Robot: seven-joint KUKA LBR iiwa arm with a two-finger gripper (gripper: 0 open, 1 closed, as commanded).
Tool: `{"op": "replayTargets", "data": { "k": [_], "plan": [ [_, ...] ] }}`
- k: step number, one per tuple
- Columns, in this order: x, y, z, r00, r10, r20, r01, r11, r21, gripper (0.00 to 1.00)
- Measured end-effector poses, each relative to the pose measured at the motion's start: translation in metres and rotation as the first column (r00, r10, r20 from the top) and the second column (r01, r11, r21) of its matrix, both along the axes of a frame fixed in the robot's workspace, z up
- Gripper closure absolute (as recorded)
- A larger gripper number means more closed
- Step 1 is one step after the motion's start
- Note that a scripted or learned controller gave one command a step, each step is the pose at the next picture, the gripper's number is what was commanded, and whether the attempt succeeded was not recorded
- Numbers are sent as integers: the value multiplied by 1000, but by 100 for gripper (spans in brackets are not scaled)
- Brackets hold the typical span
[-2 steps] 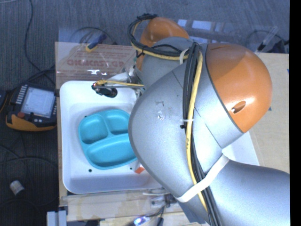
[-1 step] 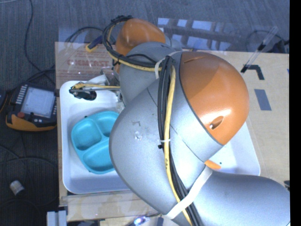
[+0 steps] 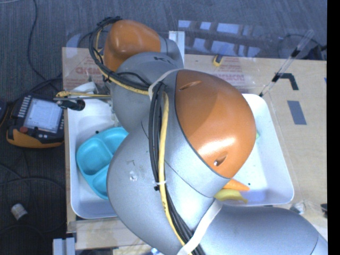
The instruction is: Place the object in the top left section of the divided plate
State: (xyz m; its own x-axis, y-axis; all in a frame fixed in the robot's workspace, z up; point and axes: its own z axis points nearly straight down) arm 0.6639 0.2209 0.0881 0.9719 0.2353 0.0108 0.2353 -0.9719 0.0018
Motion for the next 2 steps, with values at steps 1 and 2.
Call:
{"op": "replayTargets", "data": {
  "k": [1,2],
  "plan": [
    [-78,9,5,999,-34,19,34,999,-2,100],
    [-81,9,2,999,-34,6,34,999,-4,0]
  ]
}}
